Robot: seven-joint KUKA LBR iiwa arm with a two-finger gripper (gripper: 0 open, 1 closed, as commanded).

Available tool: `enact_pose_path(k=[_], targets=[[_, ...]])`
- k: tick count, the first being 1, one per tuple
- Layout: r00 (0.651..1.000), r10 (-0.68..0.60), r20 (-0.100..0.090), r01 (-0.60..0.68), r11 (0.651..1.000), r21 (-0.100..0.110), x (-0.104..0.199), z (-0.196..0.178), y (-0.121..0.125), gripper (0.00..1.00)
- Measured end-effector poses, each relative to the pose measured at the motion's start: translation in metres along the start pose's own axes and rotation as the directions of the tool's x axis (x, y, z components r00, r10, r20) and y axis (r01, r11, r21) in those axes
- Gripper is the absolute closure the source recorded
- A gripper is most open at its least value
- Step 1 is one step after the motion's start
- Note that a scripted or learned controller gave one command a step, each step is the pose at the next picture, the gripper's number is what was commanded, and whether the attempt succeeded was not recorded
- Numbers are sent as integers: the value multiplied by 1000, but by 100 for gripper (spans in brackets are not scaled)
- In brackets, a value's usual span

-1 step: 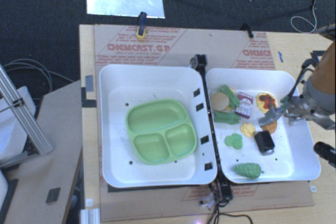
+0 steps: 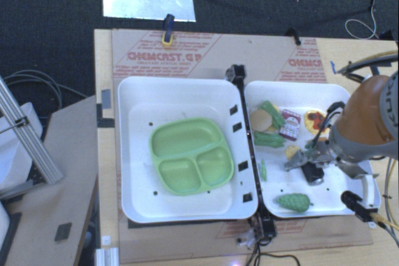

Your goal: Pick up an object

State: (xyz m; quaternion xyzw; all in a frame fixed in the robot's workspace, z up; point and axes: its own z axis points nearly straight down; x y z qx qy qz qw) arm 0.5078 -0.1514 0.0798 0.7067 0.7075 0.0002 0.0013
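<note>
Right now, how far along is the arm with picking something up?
Done: the gripper is down inside the right bin, among the toys. In hand: nothing visibly lifted; its grip is unclear. Left: lifting an item, such as the bumpy green toy lying on the bin floor.

bench (image 2: 103, 152) under two white bins (image 2: 134, 196)
</note>
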Motion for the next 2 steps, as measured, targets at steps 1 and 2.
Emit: enact_pose_path(k=[1, 2], targets=[[1000, 0, -1, 0, 1000, -2, -1, -16, 1, 100], [1000, -15, -4, 14, 1000, -12, 92, -111, 58, 100]])
